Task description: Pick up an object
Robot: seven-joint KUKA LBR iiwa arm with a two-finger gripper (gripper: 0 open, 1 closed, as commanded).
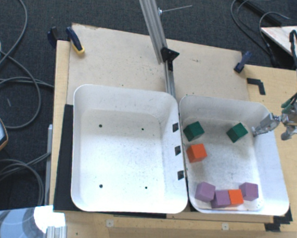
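Right bin [270, 154]: seven blocks; gripper [273, 125] at its far right rim.
Two green blocks [193, 130] far, orange block [197, 152] mid-left, purple and orange cluster [227, 194] near; finger spread cannot be told.

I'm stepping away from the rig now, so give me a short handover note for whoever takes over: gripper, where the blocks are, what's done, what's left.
Gripper: at the right bin's right rim, near its far corner, with nothing between its fingers.
Blocks, all in the right bin: two green blocks at the far end, an orange block mid-left, and along the near wall three purple blocks with a second orange block among them.
Done: nothing picked yet.
Left: grasp and lift one block; the right green one sits closest to the gripper.
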